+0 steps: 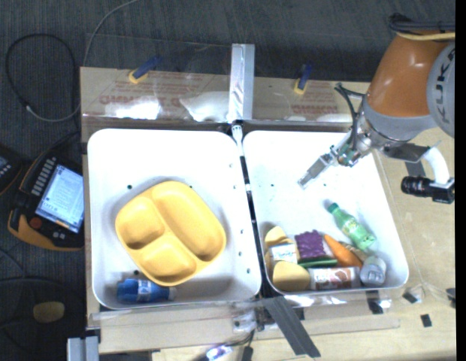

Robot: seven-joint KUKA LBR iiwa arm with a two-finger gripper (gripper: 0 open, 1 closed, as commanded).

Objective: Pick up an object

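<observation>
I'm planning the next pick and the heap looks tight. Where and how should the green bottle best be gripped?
Probably across the green bottle's middle, from above. It lies tilted atop the heap in the right bin, cap pointing up-left toward bare floor, so its sides look free. The gripper hangs up-left of it.

Looks like a robotics lab or test cell, not a home. At three o'clock, an industrial arm [413,66], grey with an orange band, reaching over a desk [428,277] bearing two shallow white bins [98,201] side by side. At nine o'clock, a teach pendant [49,201] with a lit screen lying on dark carpet [218,10]. At eleven o'clock, loose black cable [37,81] trailing across the floor. Near twelve, clamps [145,69] pinning clear sheeting to the desk's far edge.
</observation>
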